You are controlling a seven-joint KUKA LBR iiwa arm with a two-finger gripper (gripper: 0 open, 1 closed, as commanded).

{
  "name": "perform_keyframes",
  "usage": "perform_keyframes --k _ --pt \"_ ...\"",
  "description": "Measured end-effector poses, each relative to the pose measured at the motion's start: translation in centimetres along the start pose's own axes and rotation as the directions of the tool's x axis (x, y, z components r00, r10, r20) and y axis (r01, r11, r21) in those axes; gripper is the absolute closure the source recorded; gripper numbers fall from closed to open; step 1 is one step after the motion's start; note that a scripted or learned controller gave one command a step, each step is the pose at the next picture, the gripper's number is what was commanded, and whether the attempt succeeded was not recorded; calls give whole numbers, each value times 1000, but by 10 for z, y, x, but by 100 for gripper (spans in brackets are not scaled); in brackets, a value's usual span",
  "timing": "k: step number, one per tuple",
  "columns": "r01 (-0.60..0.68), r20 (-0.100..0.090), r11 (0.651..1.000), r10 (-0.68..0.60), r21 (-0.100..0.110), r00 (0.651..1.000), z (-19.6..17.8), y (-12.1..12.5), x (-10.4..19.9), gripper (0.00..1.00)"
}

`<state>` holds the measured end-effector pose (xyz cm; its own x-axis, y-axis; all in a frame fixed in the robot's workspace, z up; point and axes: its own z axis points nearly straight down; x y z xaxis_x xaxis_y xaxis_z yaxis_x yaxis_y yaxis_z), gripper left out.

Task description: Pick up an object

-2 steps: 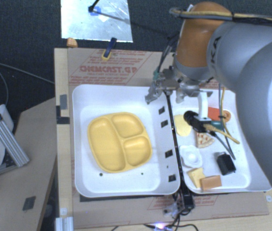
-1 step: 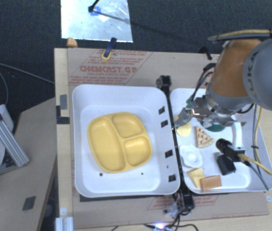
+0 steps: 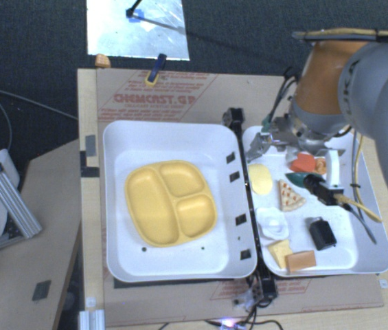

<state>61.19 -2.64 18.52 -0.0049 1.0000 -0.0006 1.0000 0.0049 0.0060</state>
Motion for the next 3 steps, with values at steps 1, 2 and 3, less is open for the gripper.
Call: perform_keyframes --k 1,2,3 --pt "6 -3 1000 -6 -7 1000 -78 44 74 0" --pt "-7 0 1000 7 13 1000 5 10 43 0" --pt "-7 -2 1000 7 15 1000 1 -116 38 0"
